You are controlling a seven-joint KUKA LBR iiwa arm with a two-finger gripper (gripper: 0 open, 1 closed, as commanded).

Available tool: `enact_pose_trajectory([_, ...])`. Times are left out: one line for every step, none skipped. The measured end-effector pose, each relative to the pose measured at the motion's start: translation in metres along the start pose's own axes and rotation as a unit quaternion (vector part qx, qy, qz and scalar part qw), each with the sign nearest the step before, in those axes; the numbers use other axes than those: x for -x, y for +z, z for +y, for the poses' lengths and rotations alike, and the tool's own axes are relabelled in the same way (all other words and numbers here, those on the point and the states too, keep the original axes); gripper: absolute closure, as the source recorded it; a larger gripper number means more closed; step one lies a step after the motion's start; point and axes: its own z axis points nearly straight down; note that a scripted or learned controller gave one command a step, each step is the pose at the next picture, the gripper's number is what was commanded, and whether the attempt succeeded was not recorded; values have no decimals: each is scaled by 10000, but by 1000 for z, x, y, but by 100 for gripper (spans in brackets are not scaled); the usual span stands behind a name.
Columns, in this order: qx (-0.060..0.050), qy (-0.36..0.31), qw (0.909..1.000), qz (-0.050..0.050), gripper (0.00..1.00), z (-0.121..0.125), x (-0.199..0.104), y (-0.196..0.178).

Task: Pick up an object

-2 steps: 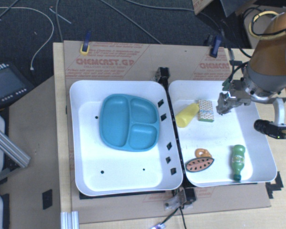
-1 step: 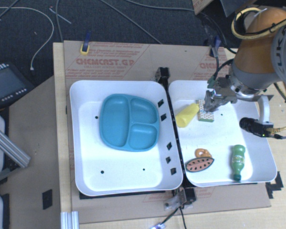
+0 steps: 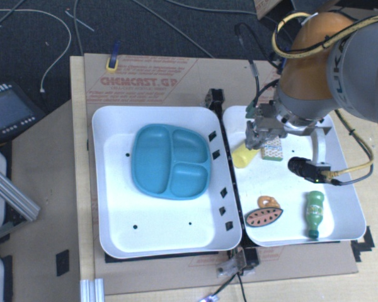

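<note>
While the gripper point(image 3: 259, 137) hovers low in the right bin point(image 3: 346, 222), its opening impossible to judge, a small yellow object point(image 3: 242, 158) lies just below-left of it, probably light, smooth and best pinched across its middle.

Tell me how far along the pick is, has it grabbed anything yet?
Nothing looks lifted yet. The gripper is down in the right bin, right by the yellow object and the small patterned card, so the reach looks done. I can't see anything between its fingers. The green bottle, the watermelon slice toy and the blue divided plate lie untouched. Grasping and lifting remain.
</note>
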Motion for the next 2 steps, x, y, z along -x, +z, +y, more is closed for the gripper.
enact_pose_trajectory([1,-3,10000,2,100,-10,-56,-4])
enact_pose_trajectory([21,-3,10000,-2,100,-13,-110,-16])
